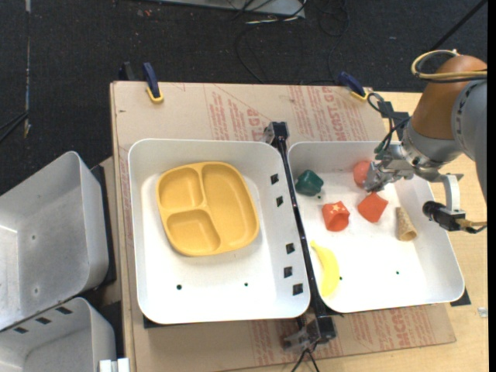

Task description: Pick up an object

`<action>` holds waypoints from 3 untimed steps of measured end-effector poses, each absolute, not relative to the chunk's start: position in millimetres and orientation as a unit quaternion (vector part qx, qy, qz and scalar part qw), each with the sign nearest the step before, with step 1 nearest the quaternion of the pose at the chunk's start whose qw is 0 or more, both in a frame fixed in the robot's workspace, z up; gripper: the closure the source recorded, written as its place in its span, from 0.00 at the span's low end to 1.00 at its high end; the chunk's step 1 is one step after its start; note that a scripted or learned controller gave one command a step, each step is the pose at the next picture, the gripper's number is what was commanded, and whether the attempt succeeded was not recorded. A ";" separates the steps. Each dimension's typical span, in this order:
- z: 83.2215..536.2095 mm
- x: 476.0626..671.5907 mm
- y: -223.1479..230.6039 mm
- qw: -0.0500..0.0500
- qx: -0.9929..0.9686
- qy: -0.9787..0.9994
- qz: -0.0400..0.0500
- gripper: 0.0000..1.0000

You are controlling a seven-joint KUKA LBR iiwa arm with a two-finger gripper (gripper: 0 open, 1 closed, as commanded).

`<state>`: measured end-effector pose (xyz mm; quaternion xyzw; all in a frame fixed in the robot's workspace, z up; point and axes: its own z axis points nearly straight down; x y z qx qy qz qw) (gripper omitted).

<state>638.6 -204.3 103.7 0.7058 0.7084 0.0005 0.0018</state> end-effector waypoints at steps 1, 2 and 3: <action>154.9 647.8 -211.0 0.004 0.706 0.708 0.002 1.00; 219.1 653.9 -212.1 0.004 0.706 0.708 0.002 1.00; 235.5 655.0 -212.0 0.002 0.706 0.708 0.001 1.00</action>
